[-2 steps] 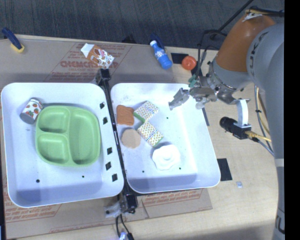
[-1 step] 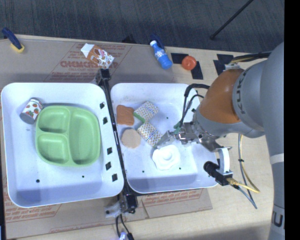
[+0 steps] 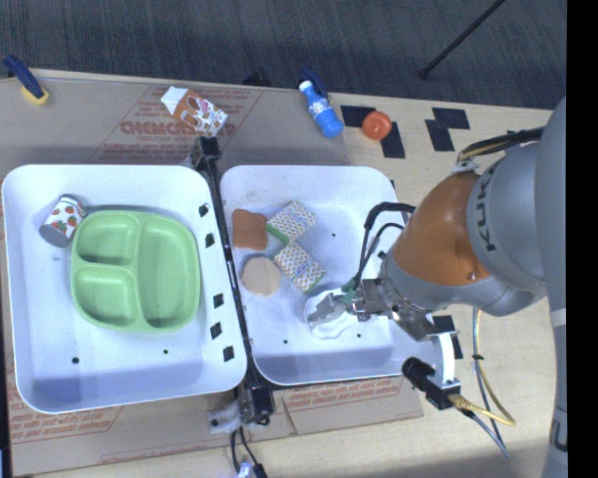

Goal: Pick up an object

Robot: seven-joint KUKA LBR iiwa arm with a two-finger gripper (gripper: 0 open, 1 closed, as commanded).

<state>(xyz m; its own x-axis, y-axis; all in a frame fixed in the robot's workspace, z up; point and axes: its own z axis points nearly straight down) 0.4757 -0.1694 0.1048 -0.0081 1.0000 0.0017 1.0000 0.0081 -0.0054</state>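
Camera view: your gripper (image 3: 329,312) sits just right of the patterned sponge (image 3: 299,265); can't tell its state. That sponge looks light, squishy — pinch its narrow sides.

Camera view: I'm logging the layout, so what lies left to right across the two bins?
Cup → green tray → brown block → patterned sponges → gripper → arm.

Grey arm (image 3: 538,227), orange band (image 3: 441,232), seemingly black cables (image 3: 377,229)
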